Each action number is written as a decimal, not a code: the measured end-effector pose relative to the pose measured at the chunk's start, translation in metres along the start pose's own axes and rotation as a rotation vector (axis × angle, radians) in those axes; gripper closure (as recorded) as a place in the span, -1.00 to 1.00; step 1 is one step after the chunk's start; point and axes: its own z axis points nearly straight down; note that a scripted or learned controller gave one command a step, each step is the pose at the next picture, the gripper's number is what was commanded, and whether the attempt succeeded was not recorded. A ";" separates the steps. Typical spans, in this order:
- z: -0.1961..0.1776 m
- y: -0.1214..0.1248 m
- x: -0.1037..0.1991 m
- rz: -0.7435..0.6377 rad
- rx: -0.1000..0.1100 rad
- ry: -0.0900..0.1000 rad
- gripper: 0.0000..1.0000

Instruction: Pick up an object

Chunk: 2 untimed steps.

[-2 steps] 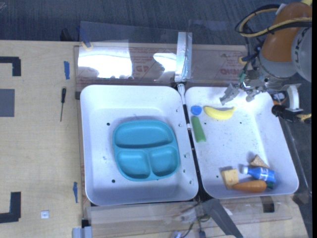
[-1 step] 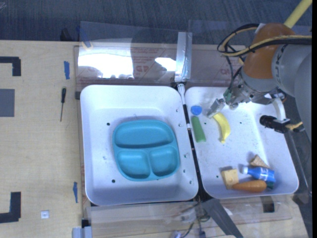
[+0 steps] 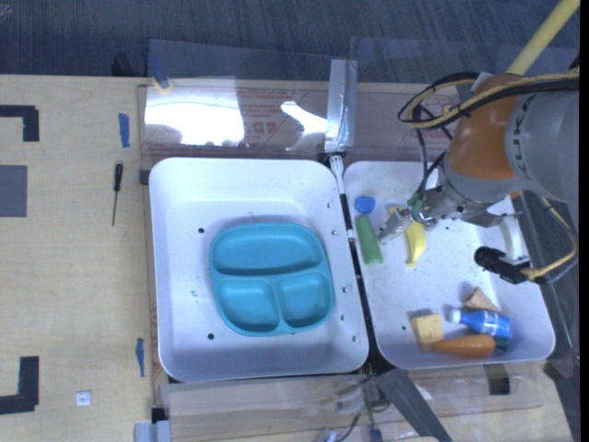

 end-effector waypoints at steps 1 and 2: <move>-0.013 0.003 -0.001 0.001 -0.008 -0.003 1.00; -0.102 -0.007 0.071 0.090 -0.007 0.001 1.00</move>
